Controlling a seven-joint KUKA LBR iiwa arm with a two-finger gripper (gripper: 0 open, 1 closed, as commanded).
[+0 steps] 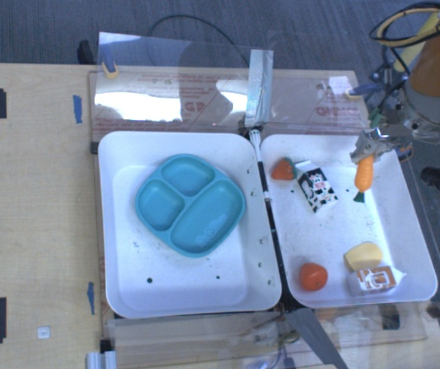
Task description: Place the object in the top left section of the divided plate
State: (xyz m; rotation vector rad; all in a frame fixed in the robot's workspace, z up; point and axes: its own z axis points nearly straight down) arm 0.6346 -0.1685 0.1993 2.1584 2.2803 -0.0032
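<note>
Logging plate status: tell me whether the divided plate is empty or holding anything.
Empty. All three sections of the blue plate show bare blue, and the carrot hangs at the gripper over the right bin.

Glossy teal plastic divided plate (191, 204); smooth white plastic bins (120, 229); matt wood bench (28, 221)

Probably lab: taped bench (28, 206), white bins (120, 229)

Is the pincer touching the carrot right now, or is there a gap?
Touching. In the camera view the carrot hangs upright directly from the pincer over the right bin, its top meeting the pincer with no gap.
</note>
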